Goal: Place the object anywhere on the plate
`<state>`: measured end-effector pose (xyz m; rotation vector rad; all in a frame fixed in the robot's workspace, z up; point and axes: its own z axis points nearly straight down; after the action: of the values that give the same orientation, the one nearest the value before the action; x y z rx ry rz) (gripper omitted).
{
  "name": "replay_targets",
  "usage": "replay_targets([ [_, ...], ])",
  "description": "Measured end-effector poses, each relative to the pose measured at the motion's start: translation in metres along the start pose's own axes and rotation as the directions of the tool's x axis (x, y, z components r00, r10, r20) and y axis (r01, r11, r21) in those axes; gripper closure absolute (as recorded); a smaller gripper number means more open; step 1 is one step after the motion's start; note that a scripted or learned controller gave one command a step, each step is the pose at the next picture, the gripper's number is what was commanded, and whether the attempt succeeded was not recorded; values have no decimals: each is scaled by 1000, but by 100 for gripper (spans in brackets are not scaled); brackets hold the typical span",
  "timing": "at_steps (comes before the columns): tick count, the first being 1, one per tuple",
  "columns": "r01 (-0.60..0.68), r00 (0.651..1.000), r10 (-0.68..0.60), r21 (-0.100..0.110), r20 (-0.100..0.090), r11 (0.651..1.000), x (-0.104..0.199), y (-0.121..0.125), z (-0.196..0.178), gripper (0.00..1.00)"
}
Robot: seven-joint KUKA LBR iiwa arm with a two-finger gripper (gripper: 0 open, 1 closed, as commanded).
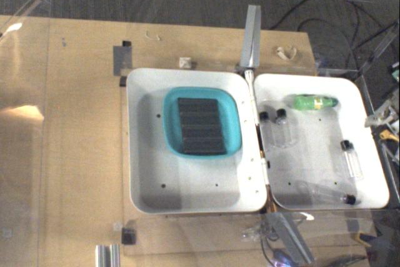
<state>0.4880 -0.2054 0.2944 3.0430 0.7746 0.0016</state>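
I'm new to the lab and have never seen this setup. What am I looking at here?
One fixed camera looks down at a slant on a wooden bench bearing two shallow white bins. The left bin holds a teal plate with a dark ridged block on it. The right bin holds a green bottle and several clear bottles with black caps. A robot arm would reach in from the right to move an object onto the plate; nothing is being held in this picture.
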Motion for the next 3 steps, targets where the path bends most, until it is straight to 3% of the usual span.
replay_targets([
  [1,-158,987,158,-1,-2,987,0,0,-141,0],
  [2,-284,959,284,1,1,959,0,0,-33,0],
  [3,-280,960,280,0,-2,960,0,0,-125,0],
])
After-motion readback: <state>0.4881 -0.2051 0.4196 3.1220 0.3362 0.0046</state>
